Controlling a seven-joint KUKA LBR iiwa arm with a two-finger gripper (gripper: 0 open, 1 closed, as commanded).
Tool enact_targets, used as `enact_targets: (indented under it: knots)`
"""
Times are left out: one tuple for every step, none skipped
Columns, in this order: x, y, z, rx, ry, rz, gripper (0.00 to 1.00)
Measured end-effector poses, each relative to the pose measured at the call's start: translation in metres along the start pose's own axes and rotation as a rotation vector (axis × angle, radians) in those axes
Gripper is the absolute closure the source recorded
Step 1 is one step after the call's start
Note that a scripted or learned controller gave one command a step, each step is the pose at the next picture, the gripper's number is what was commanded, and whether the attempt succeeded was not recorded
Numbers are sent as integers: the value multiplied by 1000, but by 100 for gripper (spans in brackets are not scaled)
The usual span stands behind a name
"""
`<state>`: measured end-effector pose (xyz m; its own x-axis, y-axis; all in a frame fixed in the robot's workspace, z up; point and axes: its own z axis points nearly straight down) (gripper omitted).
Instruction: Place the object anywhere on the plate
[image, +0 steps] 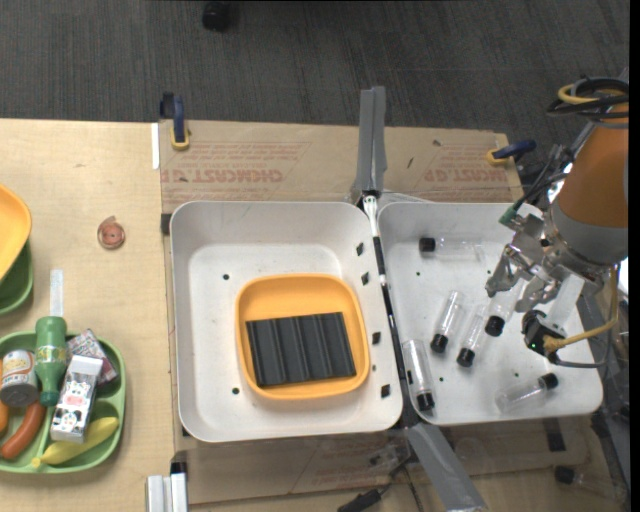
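Where wooden bench (80, 180) ends, perhaps grey carpet (300, 50), cardboard (300, 165)

Red print on the cardboard sheet (240, 165) behind the left bin (200, 330) is reading upside down, roughly "CHEMCIZT"; a partial repeat is showing behind the right bin (470, 400).

Arm (600, 190) cut off by the right frame edge; end effector (520, 275) too cluttered with cables to read finger state. Yellow dish (12, 235) at far left cropped by the left edge. Labels on the small packets in the green tray (110, 420) too small to read.
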<state>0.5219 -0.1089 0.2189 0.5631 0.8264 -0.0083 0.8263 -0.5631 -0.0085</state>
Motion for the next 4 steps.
enact_targets:
  knots:
    - [54,53,-7,-8,4,-305,100]
    - [49,98,-22,-9,3,-408,100]
    - [62,123,-39,-12,3,-681,100]
    - [56,127,-32,-11,3,-879,100]
